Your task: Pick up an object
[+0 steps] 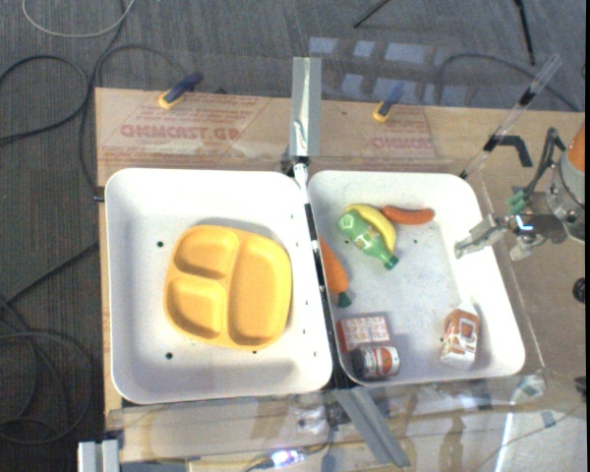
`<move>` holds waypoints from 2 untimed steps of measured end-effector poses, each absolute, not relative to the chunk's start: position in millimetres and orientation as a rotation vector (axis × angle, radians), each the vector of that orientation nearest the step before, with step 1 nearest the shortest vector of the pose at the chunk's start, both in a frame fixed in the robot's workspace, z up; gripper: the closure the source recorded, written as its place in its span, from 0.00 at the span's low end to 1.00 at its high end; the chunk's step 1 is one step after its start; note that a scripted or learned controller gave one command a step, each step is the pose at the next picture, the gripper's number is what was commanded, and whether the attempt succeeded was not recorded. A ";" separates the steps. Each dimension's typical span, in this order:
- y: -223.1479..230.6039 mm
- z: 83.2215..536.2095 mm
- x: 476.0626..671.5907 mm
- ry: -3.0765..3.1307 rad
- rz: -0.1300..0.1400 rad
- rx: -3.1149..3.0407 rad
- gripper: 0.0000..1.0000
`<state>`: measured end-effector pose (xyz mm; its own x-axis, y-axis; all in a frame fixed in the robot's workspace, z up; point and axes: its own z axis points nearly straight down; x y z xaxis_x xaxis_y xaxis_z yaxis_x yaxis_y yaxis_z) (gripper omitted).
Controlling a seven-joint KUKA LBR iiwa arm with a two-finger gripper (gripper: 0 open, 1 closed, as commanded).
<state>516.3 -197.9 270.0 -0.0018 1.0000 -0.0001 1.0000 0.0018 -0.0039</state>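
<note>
Left bin (128, 293): molded yellow plastic tray (231, 285)

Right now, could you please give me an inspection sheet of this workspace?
Surface: left bin and right bin side by side on a bench.
Job's things: right bin holds banana, green bottle, sausage, carrot, can, carton, red packet.
Clutter: yellow tray in left bin.
End effector: above right bin's right edge, holding nothing.
Cables: black loops on floor.
Surroundings: two clamps at bench's far edge.
</note>
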 end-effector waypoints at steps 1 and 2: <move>-170.2 179.4 568.7 -2.253 0.004 -2.186 0.00; -108.1 89.0 618.7 -2.250 -0.006 -2.205 0.00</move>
